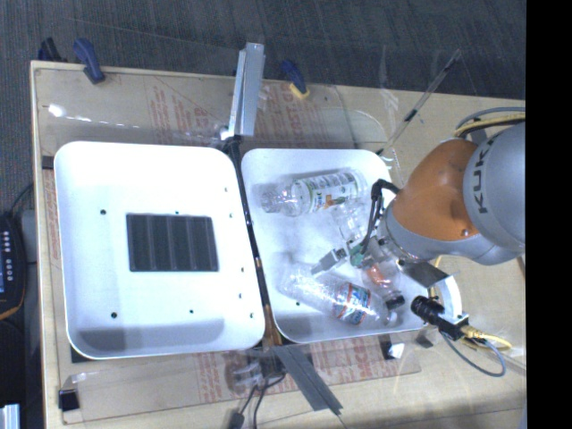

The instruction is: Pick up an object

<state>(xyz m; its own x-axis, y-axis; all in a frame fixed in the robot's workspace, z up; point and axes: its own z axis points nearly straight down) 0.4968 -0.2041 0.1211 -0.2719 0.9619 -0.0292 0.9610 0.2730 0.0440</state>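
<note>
The grey arm (496, 195) reached in over the right-hand white bin (268, 172), its orange band (429, 206) sitting just above the wrist, and the gripper (356, 256) was down low inside that bin, close to the bin's floor. Whether its jaws were wide or narrow could not be told; the tip was lost among shiny, see-through plastic and nothing was clearly seen clamped there. Just up and to the left of the gripper lay a clear plastic bottle (313, 191) with a green-and-white label, on its side, cap end pointing left toward the divider. Just below the gripper, slightly to its left, lay a second clear bottle (332, 297) with a red-and-blue label, also on its side and angled toward the bin's lower right corner. Right beside the gripper on its lower right sat something small and reddish (379, 275), too blurred to name. Well off to the gripper's left, past the rim where the two bins meet, was the left-hand white bin (80, 177) with a dark ribbed rectangular pad (172, 242) lying flat on its floor. Blue clamps (88, 59) gripped the bench's far edge, up and far left of the gripper.
</note>
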